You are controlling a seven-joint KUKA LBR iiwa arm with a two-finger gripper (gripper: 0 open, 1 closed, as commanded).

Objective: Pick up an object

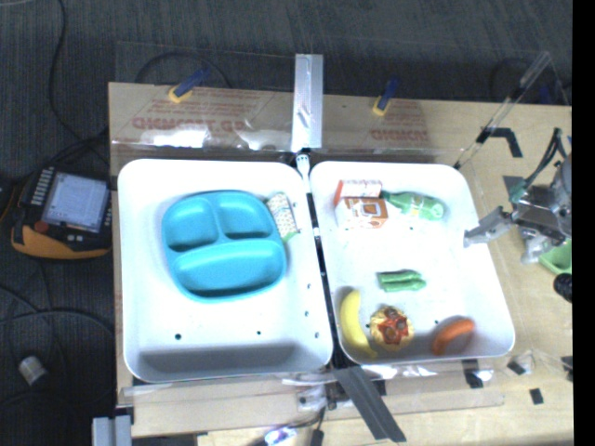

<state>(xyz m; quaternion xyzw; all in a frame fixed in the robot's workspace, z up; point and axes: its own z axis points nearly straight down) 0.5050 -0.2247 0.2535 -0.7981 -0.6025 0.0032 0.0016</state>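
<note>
A pale wooden table (535,277) stood on dark grey carpet (56,82), carrying two shallow white bins side by side. The left bin (149,342) held a blue divided plate (223,244), with a small patterned item (281,214) just beside its far right corner. The right bin (483,277) held a small orange-and-white carton (361,204) at its far side, a green toy (416,205) just right of that, a green pepper-like piece (400,280) near the middle, and along the near side a yellow banana (351,321), a red-and-yellow round piece (390,327) touching it, and an orange-red piece (453,334) further right. The tool (535,216) hovered at the right edge of the view, beyond the right bin's rim and over the table; whether it was open or closed could not be told, and nothing showed in its grip. Yellow-and-blue clamps (189,84) sat on the table's far edge over clear plastic sheeting. A handheld pendant (58,214) with a lit screen lay on the carpet to the left, cables trailing nearby.
</note>
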